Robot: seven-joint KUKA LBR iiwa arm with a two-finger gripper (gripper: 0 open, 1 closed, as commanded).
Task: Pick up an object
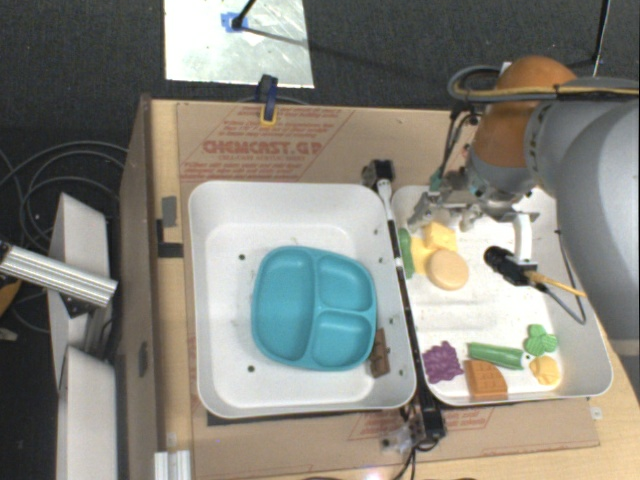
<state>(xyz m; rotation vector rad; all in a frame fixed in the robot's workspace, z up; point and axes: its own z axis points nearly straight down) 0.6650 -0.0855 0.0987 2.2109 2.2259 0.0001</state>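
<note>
My gripper (pixel 437 211) hangs over the back left corner of the right bin (pixel 585 353), low above a yellow wedge (pixel 438 236). Just in front of the wedge lies a tan round piece (pixel 448 269). A green strip (pixel 405 251) lies against the bin's left wall. Along the front of this bin are purple grapes (pixel 441 360), a green pod (pixel 495 353), an orange waffle piece (pixel 484 379), a small green floret (pixel 541 340) and a yellow lump (pixel 546 370). Nothing shows held in the gripper.
The left bin (pixel 220 268) holds a teal divided plate (pixel 312 306) and a small brown piece (pixel 380 353) at its right wall. The grey arm (pixel 590 178) covers the right bin's back right part. Cardboard (pixel 260 148) lies under both bins.
</note>
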